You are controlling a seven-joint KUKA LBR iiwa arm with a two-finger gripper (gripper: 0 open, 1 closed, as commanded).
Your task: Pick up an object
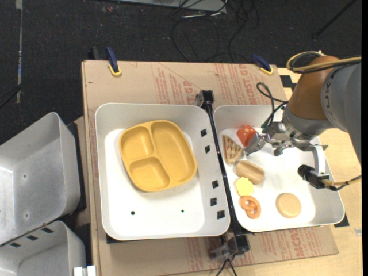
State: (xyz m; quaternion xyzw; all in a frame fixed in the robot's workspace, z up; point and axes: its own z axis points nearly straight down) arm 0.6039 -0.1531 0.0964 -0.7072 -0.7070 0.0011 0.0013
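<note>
End effector (257, 143) low in the right bin (328, 211), tips at the red piece (246, 133) by the waffle (232, 149); grip state unreadable. Best play: center over 1 item, clear of neighbours.

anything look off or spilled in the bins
Nothing stands out. The yellow divided plate lies flat, turned slightly askew, in the left bin; the food pieces lie loose in the right bin, none spilled outside.
</note>
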